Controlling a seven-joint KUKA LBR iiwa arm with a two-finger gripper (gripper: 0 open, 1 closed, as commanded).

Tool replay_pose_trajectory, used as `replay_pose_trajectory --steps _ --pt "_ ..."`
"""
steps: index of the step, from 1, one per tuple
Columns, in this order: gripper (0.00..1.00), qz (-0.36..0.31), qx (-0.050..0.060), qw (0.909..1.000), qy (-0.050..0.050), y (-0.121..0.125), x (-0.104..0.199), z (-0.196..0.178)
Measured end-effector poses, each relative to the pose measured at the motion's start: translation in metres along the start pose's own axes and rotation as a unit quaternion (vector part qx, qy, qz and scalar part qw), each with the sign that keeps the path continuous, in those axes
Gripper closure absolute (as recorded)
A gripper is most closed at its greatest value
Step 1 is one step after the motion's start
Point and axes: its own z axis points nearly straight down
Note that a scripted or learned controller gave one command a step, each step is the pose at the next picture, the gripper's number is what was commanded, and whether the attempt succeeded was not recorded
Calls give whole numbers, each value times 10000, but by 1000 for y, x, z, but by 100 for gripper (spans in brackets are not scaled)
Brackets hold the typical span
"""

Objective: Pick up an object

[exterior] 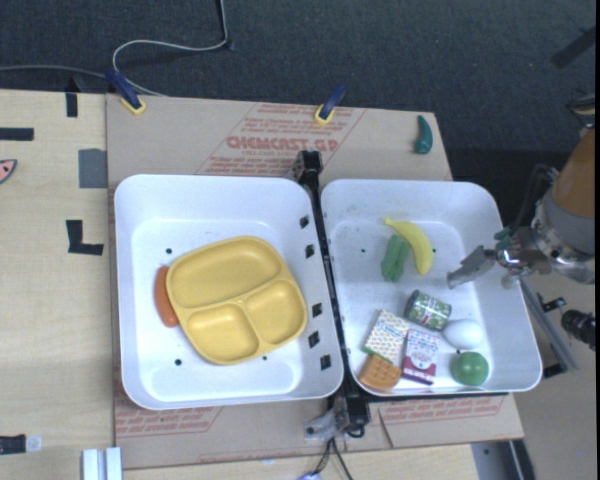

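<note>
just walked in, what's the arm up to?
The gripper hangs over the right bin near its right rim, with nothing visibly held. Below it lie a banana, a green pepper, a can, an egg, a green ball and small packets. The left bin holds a yellow divided tray.

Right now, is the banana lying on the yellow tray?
No. The banana lies in the right bin beside a green vegetable, while the yellow tray sits in the left bin.
</note>
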Motion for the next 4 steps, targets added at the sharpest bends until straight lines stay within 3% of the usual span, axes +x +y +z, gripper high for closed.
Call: replay_pose_trajectory --steps 1,2,3,4 --pt "0 0 -6 10000 -2 13 14 101" --pt "0 6 -33 10000 -19 3 51 116" --pt "0 -3 -33 10000 -13 37 81 116" --pt "0 -8 -29 10000 -11 115 88 117"
